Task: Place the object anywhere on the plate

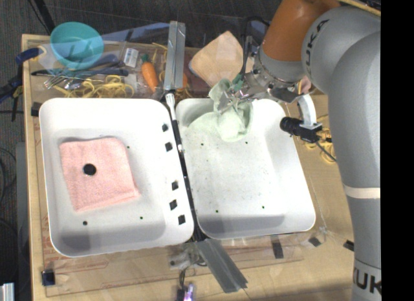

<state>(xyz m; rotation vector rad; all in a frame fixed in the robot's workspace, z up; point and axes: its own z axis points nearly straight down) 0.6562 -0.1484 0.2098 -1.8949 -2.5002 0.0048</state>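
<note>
**End effector over top of right bin, pale green item at its tip**

- Arm (336,54) reaches in from the right; end effector (240,92) sits over the upper edge of the right bin (259,183).
- Pale green translucent object (229,117) hangs right at the end effector, draping down toward the bin floor. Can't tell whether it is actually pinched or how wide the end effector stands, since the green stuff covers the tip.
- No clear plate that I can make out. Left bin (65,228) holds a pink cloth (107,177), lying flat, with a small black disc (89,169) on top of it.
- Green object is in the right bin's zone, well apart from the cloth.
- Behind the bins on the tabletop (97,274): teal bowl (76,43), orange carrot-like item (149,75), tan wedge-shaped thing (217,57) near the wrist.
</note>
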